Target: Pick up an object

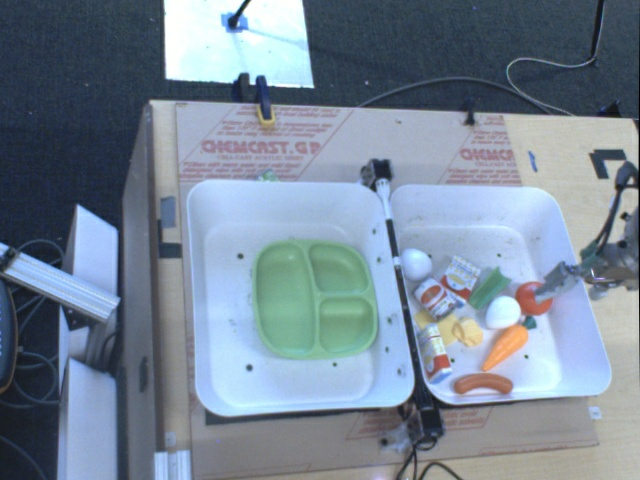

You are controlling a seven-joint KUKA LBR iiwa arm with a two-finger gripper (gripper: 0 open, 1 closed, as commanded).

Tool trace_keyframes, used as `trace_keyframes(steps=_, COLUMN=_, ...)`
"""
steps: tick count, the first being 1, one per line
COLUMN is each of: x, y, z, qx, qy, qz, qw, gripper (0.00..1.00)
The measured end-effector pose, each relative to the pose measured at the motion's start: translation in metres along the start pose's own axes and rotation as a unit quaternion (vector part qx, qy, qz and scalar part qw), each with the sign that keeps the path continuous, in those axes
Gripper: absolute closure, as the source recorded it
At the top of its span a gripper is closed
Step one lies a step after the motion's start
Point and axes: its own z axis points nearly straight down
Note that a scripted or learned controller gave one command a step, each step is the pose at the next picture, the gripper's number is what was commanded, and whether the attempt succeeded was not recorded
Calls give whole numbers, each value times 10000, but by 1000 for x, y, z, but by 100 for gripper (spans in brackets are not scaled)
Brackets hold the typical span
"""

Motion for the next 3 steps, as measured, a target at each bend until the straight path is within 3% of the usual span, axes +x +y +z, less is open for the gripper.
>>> trace_keyframes(steps=1, x=-2, y=45, z=138, qx=-7, qy=-3, qz=-3, qw=10000, gripper=0)
trace_keyframes(steps=2, x=-2, y=46, z=127, qx=-18, qy=-7, qz=-3, qw=10000, gripper=100)
trace_keyframes(steps=3, x=72, y=25, z=31, qx=-11, qy=2, qz=0, qw=10000, gripper=100)
